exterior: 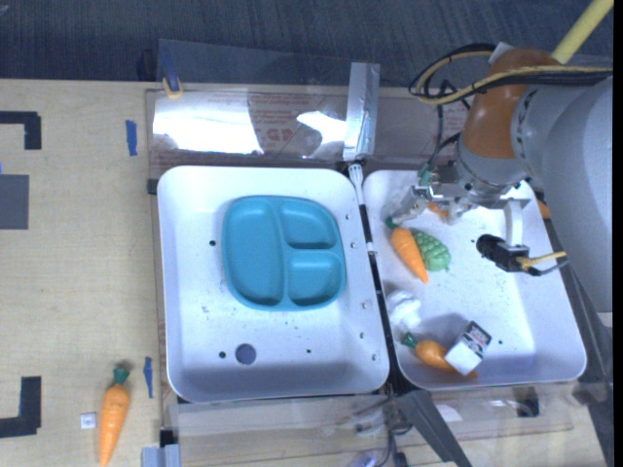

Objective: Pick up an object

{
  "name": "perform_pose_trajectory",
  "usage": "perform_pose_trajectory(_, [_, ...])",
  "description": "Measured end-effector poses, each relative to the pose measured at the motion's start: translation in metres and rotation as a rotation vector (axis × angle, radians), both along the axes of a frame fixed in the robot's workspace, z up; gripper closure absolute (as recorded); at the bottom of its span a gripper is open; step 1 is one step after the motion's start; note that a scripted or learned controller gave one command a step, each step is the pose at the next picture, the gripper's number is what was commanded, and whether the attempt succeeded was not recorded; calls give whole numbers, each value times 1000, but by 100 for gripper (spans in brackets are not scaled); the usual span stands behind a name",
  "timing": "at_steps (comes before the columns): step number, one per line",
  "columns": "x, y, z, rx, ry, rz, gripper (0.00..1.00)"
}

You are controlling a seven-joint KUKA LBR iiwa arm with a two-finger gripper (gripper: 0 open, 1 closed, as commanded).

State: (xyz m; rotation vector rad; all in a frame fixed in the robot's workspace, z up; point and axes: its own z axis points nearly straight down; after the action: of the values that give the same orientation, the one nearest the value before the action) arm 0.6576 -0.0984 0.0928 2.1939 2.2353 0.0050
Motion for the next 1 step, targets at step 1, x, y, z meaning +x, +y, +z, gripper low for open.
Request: perform_pose_trajectory(1, [-48,-6,-6,3,6,181,0])
